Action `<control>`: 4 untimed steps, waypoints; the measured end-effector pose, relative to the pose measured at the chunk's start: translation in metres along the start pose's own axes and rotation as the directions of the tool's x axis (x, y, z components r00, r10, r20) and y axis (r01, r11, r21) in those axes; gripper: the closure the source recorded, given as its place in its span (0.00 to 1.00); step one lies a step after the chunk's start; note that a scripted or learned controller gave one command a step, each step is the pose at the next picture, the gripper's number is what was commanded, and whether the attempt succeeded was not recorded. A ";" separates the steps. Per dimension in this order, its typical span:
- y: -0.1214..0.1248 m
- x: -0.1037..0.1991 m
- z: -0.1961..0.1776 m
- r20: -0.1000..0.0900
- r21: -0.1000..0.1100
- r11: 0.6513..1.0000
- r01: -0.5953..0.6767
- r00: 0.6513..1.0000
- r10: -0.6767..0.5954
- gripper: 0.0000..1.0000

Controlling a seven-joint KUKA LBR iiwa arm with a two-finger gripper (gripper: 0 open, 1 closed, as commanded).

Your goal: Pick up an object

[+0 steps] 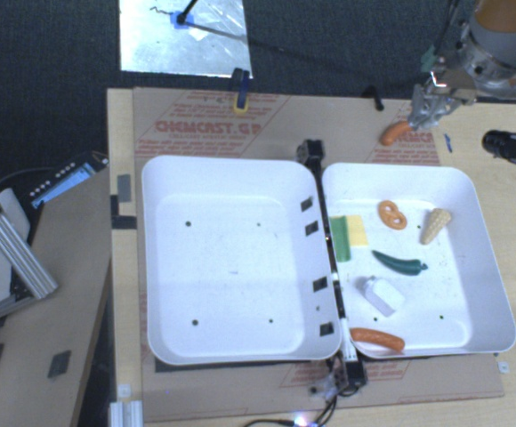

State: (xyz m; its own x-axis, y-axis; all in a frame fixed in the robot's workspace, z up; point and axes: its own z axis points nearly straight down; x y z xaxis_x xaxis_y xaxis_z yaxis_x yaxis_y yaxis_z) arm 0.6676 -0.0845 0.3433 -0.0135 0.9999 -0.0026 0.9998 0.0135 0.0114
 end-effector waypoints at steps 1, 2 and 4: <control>0.001 0.000 -0.011 0.001 -0.004 1.000 0.005 1.000 -0.005 1.00; 0.002 0.000 -0.023 0.003 -0.007 1.000 0.009 1.000 -0.009 1.00; 0.003 -0.022 -0.089 -0.002 0.000 1.000 -0.005 1.000 0.005 1.00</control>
State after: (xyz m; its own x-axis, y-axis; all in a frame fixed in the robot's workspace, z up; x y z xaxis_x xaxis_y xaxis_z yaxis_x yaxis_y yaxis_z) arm 0.6695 -0.1066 0.4320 -0.0084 1.0000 -0.0003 0.9999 0.0084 0.0112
